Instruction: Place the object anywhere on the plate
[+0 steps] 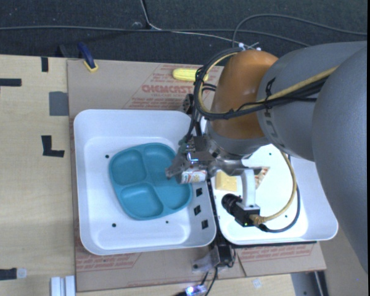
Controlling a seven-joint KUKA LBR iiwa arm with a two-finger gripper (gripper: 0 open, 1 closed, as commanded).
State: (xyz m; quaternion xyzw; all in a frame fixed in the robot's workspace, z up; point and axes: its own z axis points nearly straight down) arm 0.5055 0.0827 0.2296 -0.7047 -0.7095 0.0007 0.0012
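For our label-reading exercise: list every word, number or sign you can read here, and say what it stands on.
"CHEMCAST", red print, partly blurred, on the brown cardboard sheet under the bins.
Red print on the cardboard's bottom edge: too small to read.
Black marks on the wooden bench: shapes, not letters.

The hand (184, 168) hovers at the blue plate's (139, 184) right edge, perhaps gripping something.

arm (296, 103) — cut off at right edge | right bin (308, 221) — largely hidden under arm | gripper (186, 168) fingers blurred
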